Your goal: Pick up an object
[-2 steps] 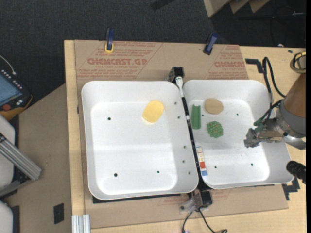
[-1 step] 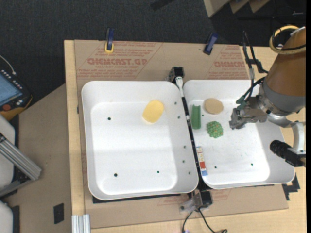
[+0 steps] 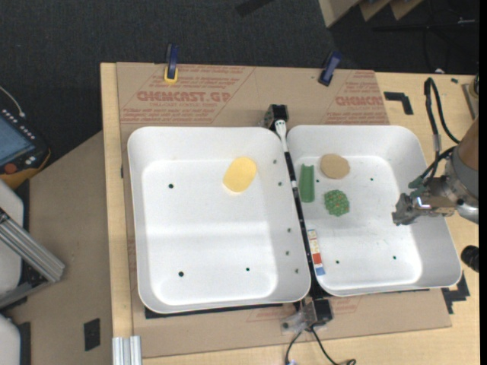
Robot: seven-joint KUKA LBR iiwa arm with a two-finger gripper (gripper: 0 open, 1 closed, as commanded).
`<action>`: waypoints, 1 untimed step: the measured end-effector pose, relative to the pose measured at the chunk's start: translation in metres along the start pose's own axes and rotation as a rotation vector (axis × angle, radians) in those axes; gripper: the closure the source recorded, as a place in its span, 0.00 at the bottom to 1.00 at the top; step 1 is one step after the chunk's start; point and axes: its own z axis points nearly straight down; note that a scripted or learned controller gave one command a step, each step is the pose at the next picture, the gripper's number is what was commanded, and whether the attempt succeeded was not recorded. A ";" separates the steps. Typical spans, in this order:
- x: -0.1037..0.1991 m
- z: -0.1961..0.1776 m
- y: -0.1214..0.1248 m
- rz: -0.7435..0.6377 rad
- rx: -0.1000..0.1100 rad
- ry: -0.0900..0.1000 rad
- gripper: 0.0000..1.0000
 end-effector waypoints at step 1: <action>-0.067 0.032 0.001 -0.001 0.000 0.000 1.00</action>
